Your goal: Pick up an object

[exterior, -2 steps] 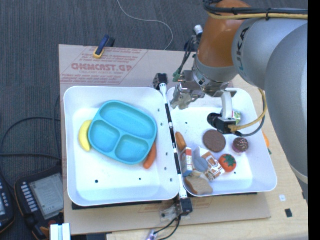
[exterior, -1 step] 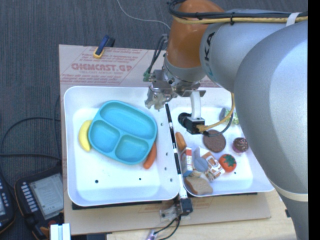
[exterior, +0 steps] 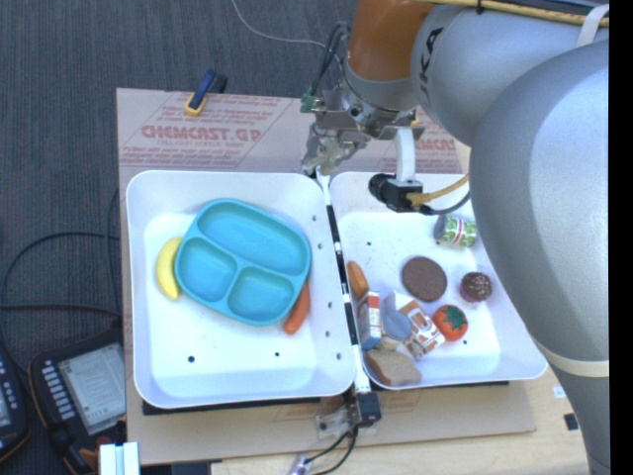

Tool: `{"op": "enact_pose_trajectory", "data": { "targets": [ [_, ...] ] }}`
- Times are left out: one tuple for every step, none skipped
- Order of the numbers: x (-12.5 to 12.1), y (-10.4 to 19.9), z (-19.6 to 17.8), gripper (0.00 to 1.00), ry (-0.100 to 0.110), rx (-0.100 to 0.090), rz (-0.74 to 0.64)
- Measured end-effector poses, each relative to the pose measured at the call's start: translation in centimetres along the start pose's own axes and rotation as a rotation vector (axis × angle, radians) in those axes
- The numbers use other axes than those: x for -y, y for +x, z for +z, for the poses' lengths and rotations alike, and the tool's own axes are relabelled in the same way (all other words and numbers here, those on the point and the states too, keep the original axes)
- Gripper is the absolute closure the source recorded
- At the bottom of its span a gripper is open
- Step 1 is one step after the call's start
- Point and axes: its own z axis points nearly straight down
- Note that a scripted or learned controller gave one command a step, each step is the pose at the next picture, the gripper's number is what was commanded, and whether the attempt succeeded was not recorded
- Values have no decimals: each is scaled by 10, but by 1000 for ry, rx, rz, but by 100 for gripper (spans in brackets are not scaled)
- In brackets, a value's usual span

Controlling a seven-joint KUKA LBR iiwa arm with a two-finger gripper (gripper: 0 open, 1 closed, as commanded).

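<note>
My gripper [exterior: 318, 158] hangs over the far end of the wall between the two white bins. Nothing shows held in it. The left bin [exterior: 237, 369] holds a blue divided plate [exterior: 244, 261], a yellow banana [exterior: 166, 268] against the plate's left side and an orange carrot [exterior: 297, 311] at its right corner. In the right bin [exterior: 495, 359] lie a green-and-white can [exterior: 456, 231], a brown disc [exterior: 425, 277], a dark red berry [exterior: 476, 286], a red tomato [exterior: 451, 322], an orange sausage [exterior: 357, 280], a piece of bread [exterior: 394, 367] and small boxes [exterior: 423, 332].
The grey arm [exterior: 534, 117] fills the upper right, above the right bin's far side. Both bins rest on a cardboard sheet [exterior: 198, 132]. A blue-and-yellow clip [exterior: 202, 91] lies at the sheet's far left edge. A handheld pendant [exterior: 84, 389] sits off the bench at the lower left.
</note>
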Motion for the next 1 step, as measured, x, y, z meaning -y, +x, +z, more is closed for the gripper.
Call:
{"op": "enact_pose_trajectory", "data": {
  "targets": [
    [17,13,23,100,2,0,-1]
  ]
}}
